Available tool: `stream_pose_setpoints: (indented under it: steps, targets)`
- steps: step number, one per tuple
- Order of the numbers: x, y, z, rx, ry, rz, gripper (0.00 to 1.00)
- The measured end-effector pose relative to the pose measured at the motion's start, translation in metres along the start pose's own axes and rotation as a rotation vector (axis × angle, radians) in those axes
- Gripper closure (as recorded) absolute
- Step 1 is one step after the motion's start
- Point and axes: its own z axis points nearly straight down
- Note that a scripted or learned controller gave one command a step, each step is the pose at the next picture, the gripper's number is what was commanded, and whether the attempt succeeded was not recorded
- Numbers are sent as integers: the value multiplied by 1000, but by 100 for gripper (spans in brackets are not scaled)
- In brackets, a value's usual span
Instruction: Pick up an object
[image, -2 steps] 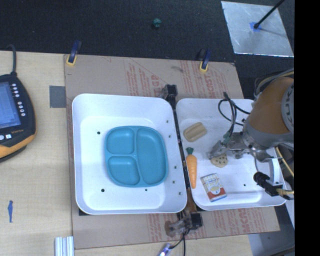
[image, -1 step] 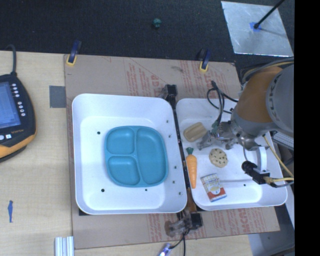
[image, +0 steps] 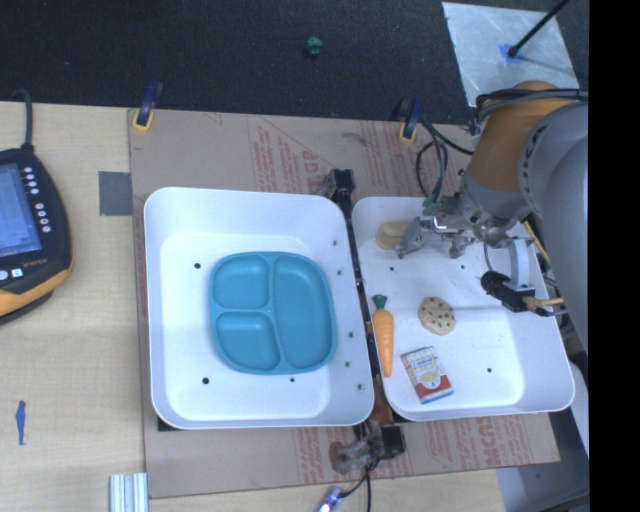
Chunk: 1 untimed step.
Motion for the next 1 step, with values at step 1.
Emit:
stream_pose_setpoints:
  steps: [1]
  targets:
    - [7,-75,-2,-13,-2,0,0]
